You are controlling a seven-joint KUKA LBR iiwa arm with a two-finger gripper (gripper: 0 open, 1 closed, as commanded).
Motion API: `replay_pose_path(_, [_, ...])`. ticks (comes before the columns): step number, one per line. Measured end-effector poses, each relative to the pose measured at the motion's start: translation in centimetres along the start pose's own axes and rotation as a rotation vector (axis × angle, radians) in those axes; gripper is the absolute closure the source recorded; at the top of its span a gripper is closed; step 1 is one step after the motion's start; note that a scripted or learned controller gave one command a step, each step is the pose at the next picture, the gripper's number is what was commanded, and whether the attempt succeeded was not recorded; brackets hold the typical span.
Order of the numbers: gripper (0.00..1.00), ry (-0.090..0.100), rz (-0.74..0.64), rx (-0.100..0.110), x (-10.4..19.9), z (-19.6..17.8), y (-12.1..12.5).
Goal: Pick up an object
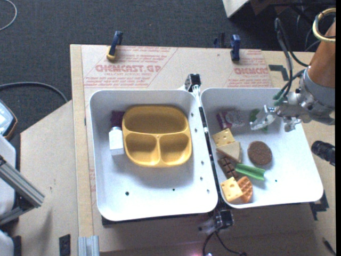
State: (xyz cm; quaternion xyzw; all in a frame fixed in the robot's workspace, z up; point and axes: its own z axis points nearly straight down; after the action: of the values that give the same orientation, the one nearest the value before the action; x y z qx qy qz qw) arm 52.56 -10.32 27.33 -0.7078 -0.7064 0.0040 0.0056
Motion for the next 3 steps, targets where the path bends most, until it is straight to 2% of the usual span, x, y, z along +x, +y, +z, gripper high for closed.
replay_pose_path(1, [0.00, -0.001, -0.002, -0.012, 0.0, -0.6, 0.2])
replay_pose_path(3, [0.00, 0.000, -0.001, -0.005, -1.1, 11.5, 0.1])
